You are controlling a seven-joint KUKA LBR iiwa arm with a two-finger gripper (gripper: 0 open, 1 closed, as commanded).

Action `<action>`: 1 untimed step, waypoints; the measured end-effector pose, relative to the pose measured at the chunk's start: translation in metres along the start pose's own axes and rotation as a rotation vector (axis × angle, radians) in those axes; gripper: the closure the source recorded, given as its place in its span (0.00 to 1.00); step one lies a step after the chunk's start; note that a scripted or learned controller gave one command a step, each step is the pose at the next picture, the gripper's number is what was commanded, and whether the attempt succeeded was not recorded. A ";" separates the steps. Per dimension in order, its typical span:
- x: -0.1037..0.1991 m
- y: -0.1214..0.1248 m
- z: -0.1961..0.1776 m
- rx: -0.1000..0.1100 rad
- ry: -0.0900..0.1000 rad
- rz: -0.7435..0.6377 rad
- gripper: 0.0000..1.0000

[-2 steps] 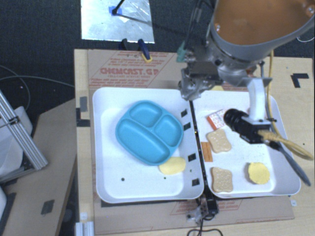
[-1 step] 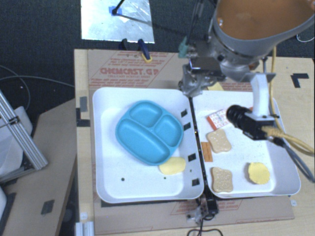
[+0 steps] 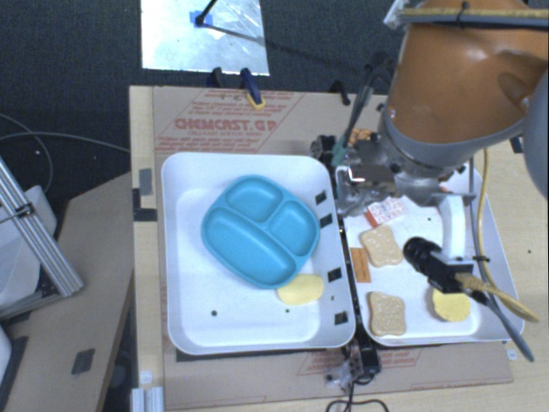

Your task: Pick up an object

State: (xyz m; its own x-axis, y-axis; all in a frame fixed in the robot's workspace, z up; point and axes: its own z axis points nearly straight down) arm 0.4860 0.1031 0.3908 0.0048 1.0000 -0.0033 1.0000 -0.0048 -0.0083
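My gripper (image 3: 350, 181) hangs low over the far left corner of the right bin (image 3: 493, 329), close to the wall between the two bins. The bulky orange and grey wrist hides the far half of that bin. A red and white packet (image 3: 386, 211) lies just to the right of the gripper. Nearer the front lie two toast-like slices, one (image 3: 382, 247) in the middle and one (image 3: 388, 313) by the front rim. A pale yellow round piece (image 3: 452, 305) sits at the front right. I see nothing between the gripper and any of these.
The left bin (image 3: 184, 316) holds a blue divided plate (image 3: 260, 230) and a pale yellow lump (image 3: 300, 290) at the plate's front right edge. Black clips line the wall between the bins. A shiny sheet (image 3: 204, 24) lies behind the bench.
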 end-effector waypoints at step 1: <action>0.047 0.032 -0.027 -0.015 0.006 -0.011 1.00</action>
State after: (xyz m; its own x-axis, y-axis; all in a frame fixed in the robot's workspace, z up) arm 0.5181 0.1503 0.4178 -0.0064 1.0000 0.0023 1.0000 0.0064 0.0064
